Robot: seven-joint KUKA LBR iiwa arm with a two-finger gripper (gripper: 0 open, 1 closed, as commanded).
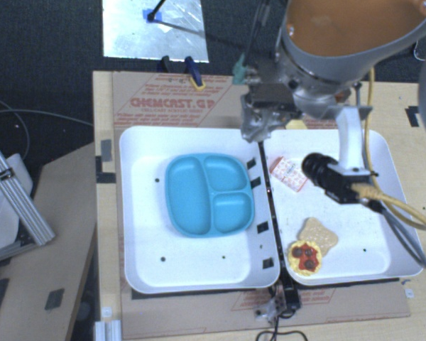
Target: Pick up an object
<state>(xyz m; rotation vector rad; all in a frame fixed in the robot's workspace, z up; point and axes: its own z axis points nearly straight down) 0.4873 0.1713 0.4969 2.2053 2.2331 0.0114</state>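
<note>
A small pink and white packet (287,174) is lying flat in the right bin (358,265), near its back left corner and close to the wall it shares with the left bin (145,251). The gripper (257,129) is hanging just behind and to the left of the packet, over the back end of that shared wall, and I am not seeing it touch the packet. From here the gripper is looking like one dark, blurred block, so I cannot tell how far open it is, and nothing is showing in its grasp.

Further forward in the same bin a slice of toast (321,234) is lying flat, and a little round pizza (305,256) with red topping is sitting just in front of it, its edge touching or overlapping the toast. Both are lying well apart from the gripper.

In the left bin a blue divided plate (209,194) is resting flat, nearer the shared wall than the far side.

The grey arm (341,27) is looming in from the upper right, above the back of the right bin. Both bins are sitting on a printed cardboard sheet (163,101), and a shiny foil sheet (153,20) is lying beyond it
</note>
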